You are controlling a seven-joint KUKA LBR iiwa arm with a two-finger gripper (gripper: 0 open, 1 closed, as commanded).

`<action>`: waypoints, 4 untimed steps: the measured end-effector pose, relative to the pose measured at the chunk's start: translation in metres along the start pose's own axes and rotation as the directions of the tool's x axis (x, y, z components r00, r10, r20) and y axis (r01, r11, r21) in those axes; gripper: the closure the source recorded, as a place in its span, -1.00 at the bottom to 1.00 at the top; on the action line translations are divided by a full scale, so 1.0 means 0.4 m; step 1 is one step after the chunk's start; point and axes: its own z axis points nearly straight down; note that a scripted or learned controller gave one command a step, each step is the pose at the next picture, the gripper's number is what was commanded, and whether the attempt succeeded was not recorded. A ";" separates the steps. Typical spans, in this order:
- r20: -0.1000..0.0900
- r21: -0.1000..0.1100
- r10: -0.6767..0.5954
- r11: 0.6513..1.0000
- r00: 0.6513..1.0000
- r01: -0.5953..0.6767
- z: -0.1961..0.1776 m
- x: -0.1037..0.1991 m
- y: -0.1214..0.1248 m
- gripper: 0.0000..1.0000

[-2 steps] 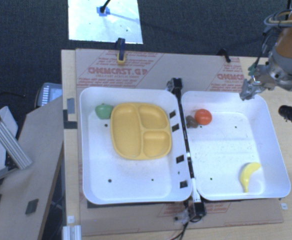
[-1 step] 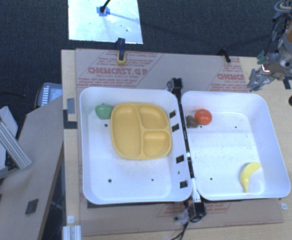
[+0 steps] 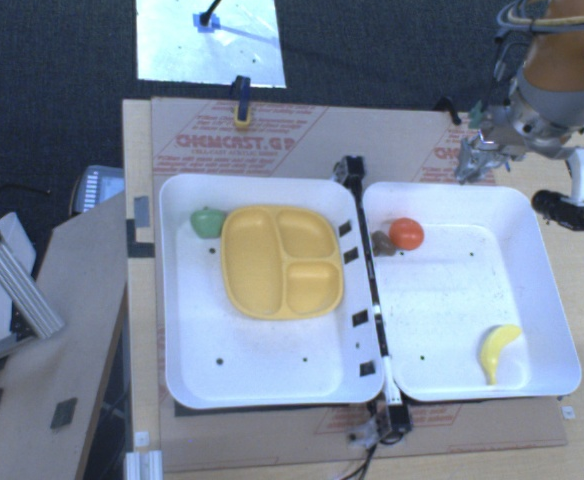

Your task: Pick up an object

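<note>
While the gripper [image 3: 475, 163] hovers past the right bin [image 3: 532, 268], jaws' spread unreadable, the orange ball [image 3: 406, 233] lies at seven o'clock

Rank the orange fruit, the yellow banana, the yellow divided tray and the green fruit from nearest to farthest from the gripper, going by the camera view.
Measured from the gripper, above the right bin's far edge:
1. Orange fruit, far-left corner of the right bin.
2. Yellow divided tray, middle of the left bin.
3. Yellow banana, near-right corner of the right bin; too close to the tray to call firmly.
4. Green fruit, far left of the left bin.
</note>
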 end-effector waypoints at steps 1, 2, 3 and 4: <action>0.000 0.002 0.001 1.000 1.000 -0.001 0.035 0.123 -0.030 1.00; -0.001 0.001 0.000 1.000 1.000 0.000 0.031 0.254 -0.019 1.00; -0.001 0.000 -0.001 1.000 1.000 0.001 0.049 0.379 -0.010 1.00; -0.001 0.002 0.000 1.000 1.000 0.000 0.089 0.515 -0.030 1.00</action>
